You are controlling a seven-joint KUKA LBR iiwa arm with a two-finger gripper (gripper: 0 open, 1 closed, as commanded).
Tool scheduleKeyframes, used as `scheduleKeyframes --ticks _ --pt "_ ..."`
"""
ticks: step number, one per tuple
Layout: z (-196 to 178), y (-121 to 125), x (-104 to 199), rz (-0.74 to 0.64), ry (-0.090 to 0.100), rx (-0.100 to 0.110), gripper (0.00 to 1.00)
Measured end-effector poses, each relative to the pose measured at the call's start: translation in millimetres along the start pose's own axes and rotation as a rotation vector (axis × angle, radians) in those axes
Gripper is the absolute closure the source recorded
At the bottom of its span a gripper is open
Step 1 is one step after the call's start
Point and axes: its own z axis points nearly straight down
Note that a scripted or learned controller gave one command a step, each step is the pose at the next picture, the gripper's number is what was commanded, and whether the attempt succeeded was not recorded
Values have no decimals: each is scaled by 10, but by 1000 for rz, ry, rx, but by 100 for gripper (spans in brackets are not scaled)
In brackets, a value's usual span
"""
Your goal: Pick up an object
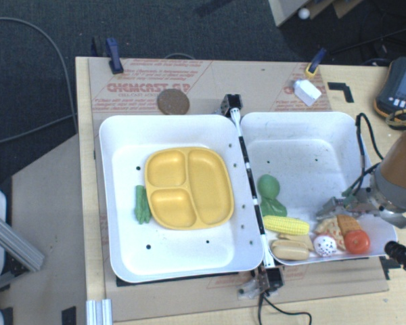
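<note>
My gripper (343, 206) hangs low over the front right corner of the right bin (304, 137), reaching in from the right. Just under it lies an orange-brown bread-like piece (340, 224), touching or nearly touching it. Beside that sit a red tomato (356, 241) and a white dotted ball (325, 246). A yellow corn cob (286, 225), a tan bun (291, 250) and a green pear-like fruit (269, 189) lie along the bin's left and front sides. Nothing shows lifted off the bin floor.
The left bin (122, 181) holds a yellow divided plate (188, 186) with a green pea pod (142, 204) at its left side. A black divider with clamps (247, 181) runs between the bins. A cable (363, 144) loops over the right bin's far right rim.
</note>
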Motion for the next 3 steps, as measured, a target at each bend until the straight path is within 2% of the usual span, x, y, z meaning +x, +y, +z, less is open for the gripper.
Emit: scheduleKeyframes --ticks 1,2,3 --pt "-6 775 -57 -6 2 -3 0" --pt "-7 1532 803 -5 1 -3 0" --pt "-702 1508 -156 -2 -3 -4 0"
